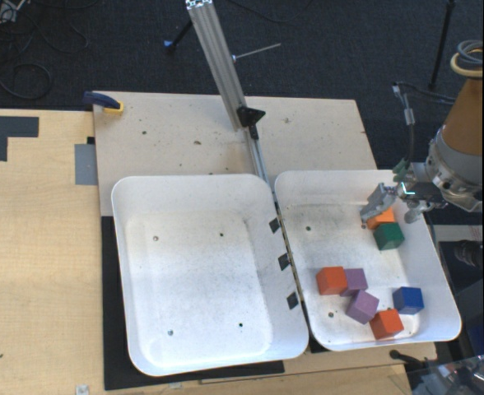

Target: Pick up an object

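Observation:
My gripper [395, 206] hangs over the upper right part of the right bin [324, 196], its two grey fingers spread apart and open. A small orange block [382, 219] lies just under the left finger [377, 200], partly hidden by it; I cannot tell whether they touch. A green cube [388, 236] sits right below the orange block, touching or nearly touching it.
Near the right bin's front lie a red-orange cube [332, 280], two purple cubes [356, 280] [362, 306], a blue cube [407, 299] and an orange cube [387, 323]. The left bin [143, 212] stands alongside. A slanted aluminium bar [221, 64] rises behind the bins.

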You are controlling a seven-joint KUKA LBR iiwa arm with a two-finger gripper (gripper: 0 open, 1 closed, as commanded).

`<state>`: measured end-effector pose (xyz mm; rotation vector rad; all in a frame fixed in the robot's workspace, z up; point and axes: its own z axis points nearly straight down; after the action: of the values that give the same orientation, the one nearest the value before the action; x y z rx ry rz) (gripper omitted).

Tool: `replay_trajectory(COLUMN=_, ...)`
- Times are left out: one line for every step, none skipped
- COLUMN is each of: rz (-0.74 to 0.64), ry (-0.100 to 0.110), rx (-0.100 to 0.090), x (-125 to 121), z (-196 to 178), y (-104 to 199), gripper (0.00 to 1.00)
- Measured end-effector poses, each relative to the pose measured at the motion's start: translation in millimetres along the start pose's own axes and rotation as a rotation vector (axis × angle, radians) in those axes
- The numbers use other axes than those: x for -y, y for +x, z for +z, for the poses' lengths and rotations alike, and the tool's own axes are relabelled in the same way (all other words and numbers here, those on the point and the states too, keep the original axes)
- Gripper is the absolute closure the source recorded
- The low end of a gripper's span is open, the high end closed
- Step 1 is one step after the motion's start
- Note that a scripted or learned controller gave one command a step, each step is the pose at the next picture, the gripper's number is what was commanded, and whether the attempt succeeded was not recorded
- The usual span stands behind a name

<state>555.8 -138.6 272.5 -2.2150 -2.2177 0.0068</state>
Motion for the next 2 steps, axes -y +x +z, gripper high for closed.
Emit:
replay_trajectory(rz=0.003, ry=-0.005, rx=0.001, x=0, z=-3, y=-1, gripper=0.0)
replay_trajectory(rz=0.002, ry=-0.001, rx=0.0, x=3, z=42, y=4, gripper=0.0)
